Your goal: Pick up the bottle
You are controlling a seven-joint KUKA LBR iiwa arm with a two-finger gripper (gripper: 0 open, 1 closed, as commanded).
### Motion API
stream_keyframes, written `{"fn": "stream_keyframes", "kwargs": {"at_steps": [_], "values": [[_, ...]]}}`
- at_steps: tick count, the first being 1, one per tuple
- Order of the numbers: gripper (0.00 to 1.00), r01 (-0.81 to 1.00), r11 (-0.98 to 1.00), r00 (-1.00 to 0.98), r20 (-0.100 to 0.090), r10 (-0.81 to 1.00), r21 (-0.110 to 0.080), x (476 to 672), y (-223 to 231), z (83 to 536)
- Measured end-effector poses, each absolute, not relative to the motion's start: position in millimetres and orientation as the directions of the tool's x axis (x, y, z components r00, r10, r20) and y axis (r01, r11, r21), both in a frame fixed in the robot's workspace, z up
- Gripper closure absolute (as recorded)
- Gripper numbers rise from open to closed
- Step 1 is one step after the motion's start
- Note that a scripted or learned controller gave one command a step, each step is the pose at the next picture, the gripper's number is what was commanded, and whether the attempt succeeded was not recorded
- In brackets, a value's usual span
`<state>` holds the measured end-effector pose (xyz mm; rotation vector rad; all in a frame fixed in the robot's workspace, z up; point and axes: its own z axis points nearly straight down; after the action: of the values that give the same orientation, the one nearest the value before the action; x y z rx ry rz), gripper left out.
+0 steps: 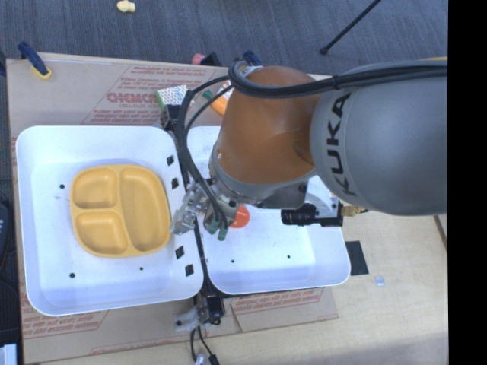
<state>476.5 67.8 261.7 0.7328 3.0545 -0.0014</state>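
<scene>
Slanted overhead look at a cardboard-covered surface (114,82) bearing two shallow white bins side by side. In the left bin (34,158), a yellow divided tray (118,207) with three compartments, lying flat near the middle. Over the right bin (304,268), reaching in from the right of the frame, the large grey arm (380,143) with its orange band (266,128), covering most of that bin (only the lower strip of its white floor open to view). Below the band, at the seam between the two bins, the end effector (199,216), low over the right bin's left edge; open or closed impossible to tell from this angle. Just to its right, inside the right bin, a small orange object (240,218) with green bits beside it, half tucked under the arm, possibly the bottle, not clear enough to confirm. Another orange shape (219,103) at the arm's upper left edge. Blue clamp (34,59) at the upper left corner of the surface.
</scene>
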Motion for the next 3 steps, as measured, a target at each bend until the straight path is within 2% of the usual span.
{"fn": "stream_keyframes", "kwargs": {"at_steps": [1,2,3], "values": [[1.0,0.486,0.874,-0.874,0.002,0.486,-0.003,475.9,116,236],[1.0,0.572,0.82,-0.82,-0.002,0.572,-0.001,476.9,73,306],[1.0,0.163,0.987,-0.987,0.003,0.163,-0.002,475.9,87,226]]}}
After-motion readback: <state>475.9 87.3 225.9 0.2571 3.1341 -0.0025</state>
